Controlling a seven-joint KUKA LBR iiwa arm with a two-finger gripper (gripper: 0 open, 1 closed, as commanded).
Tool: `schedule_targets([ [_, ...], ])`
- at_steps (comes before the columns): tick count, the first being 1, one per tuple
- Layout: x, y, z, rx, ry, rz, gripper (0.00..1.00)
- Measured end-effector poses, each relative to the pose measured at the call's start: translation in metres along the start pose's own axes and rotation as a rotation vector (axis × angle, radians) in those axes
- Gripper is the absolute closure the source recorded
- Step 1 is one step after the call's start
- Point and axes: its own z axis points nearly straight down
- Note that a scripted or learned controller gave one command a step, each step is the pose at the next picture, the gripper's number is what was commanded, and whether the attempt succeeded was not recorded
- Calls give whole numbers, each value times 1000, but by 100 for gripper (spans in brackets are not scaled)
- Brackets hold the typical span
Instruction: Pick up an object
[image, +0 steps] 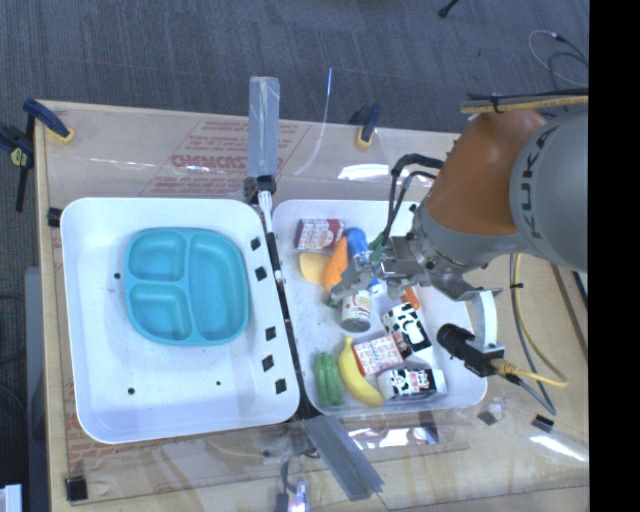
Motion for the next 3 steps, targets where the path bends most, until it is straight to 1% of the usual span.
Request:
schedule_targets([
  [1, -9, 55, 148, -1, 0, 48, 0],
  [2, -10, 55, 142, 5, 0, 43, 100],
  [3, 37, 87, -6, -9, 0, 154, 100],
])
